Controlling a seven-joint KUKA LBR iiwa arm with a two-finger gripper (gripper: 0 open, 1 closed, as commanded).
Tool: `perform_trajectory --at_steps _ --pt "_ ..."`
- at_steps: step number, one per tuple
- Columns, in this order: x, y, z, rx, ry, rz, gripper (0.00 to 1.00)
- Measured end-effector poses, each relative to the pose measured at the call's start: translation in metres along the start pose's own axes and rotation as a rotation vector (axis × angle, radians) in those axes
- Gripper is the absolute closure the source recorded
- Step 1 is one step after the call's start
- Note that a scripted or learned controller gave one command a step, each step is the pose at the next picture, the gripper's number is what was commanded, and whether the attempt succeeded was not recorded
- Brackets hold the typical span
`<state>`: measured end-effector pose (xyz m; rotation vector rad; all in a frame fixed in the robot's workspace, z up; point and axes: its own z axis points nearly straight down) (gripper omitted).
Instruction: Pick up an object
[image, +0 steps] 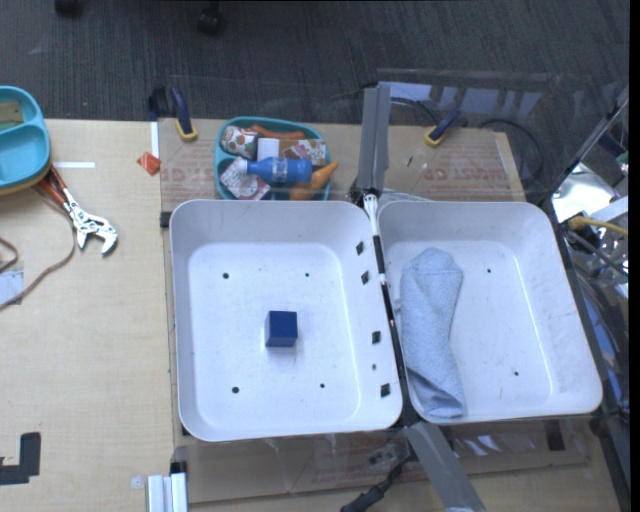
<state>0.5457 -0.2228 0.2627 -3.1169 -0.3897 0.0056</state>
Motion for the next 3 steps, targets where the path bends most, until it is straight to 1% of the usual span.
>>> perform_trajectory --at_steps 1,2,3 --pt "-0.015 -0.056 0.155 0.003 -0.001 0.045 1.00" --pt "-0.029 -0.025 0.056 0.000 0.001 -0.016 1.00" --pt "-0.011 -0.055 0.135 0.002 -0.002 0.035 1.00"
